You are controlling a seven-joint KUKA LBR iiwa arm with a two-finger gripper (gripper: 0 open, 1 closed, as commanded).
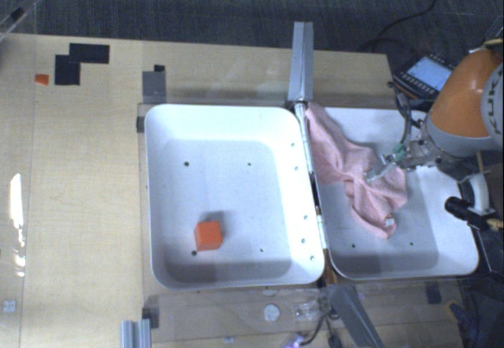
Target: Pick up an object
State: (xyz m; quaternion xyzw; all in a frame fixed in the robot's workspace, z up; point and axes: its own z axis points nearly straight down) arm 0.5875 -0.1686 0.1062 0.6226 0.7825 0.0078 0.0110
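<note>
Where pincer [387,166] meets pink cloth [354,173] (fingertips indistinct).

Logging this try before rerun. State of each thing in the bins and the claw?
Cloth: pink, crumpled in the right bin, one corner draped over the wall next to the left bin.
Block: orange, resting flat on the floor of the left bin, near its front, untouched.
Claw: down at the cloth's right edge; open or shut not discernible.
</note>
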